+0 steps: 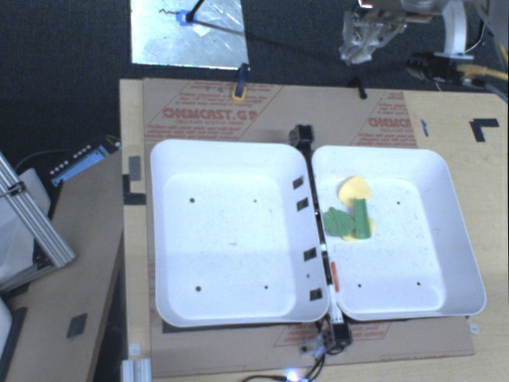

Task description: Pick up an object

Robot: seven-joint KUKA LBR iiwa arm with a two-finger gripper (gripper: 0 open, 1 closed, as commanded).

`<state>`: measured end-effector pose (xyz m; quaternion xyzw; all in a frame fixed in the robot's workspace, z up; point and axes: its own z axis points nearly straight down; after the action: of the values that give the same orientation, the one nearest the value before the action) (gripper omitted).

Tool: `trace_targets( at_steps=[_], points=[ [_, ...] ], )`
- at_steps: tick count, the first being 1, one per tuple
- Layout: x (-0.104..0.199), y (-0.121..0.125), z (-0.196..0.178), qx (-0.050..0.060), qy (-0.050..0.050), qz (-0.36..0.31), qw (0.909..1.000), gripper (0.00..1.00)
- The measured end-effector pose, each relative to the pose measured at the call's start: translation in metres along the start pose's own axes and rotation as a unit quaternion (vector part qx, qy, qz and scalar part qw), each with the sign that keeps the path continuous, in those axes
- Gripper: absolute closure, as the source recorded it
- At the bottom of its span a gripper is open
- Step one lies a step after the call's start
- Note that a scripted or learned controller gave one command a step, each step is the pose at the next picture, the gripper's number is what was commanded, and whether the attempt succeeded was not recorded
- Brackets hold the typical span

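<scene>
The right bin [445, 237] holds a small cluster near its left side: a yellow rounded piece [355, 189], a green upright cylinder-like piece [362, 218] and a green leafy piece [339, 223] touching one another. My gripper [359, 48] hangs high at the top of the camera view, above the back edge of the bench and well clear of the bins. Nothing shows between its fingertips.
The left bin [231, 229] sits beside the right one, joined by a black clipped divider [312, 213]. Both rest on a cardboard sheet [207, 114]. A shiny metal plate [187, 21] lies at the back left. Cables and a blue-yellow clamp [239, 82] lie behind the bins.
</scene>
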<state>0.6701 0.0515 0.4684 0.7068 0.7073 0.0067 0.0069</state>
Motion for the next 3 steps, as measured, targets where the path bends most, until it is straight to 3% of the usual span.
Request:
trace_targets(
  at_steps=[1,2,3],
  points=[
    [-0.038,0.0,-0.072,0.004,0.0,0.001,1.0,1.0],
    [0.021,-0.09,-0.07,0.009,0.002,-0.005,0.9999,1.0],
    [0.194,-0.148,-0.036,0.011,0.003,-0.011,0.9999,1.0]
  ],
)
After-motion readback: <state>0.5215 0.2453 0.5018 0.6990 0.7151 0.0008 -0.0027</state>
